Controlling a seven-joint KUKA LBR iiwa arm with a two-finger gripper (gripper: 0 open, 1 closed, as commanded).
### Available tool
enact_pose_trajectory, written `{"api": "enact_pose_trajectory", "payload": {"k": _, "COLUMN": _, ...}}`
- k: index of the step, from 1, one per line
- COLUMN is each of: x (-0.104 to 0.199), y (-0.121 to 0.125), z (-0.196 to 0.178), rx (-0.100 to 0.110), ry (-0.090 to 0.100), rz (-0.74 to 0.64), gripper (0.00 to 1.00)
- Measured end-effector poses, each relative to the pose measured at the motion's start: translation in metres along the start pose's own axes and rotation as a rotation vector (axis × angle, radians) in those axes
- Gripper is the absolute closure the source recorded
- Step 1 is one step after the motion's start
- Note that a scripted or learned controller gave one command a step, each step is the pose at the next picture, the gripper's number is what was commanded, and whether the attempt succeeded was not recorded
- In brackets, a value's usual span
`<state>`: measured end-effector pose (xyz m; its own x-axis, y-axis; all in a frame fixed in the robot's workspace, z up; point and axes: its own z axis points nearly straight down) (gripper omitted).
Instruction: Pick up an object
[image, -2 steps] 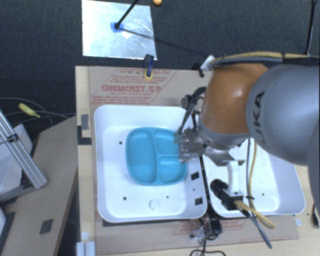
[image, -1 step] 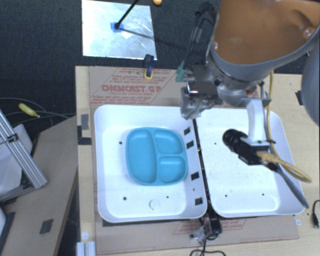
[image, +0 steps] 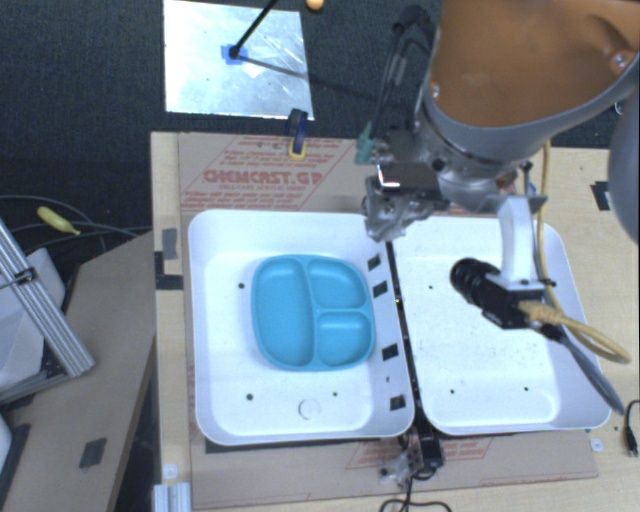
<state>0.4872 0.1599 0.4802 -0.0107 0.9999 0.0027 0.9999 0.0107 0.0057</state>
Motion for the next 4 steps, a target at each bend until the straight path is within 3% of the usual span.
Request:
{"api": "enact_pose_trajectory", "payload": {"k": 3, "x": 0.001, "y": 0.002, "z": -0.032, "rx": -0.005, "ry": 0.003, "rz": -0.021, "gripper": 1.0}}
{"api": "enact_pose_trajectory", "payload": {"k": 4, "x": -0.013, "y": -0.003, "z": 0.114, "rx": 0.019, "ry": -0.007, "rz": 0.012, "gripper": 1.0}}
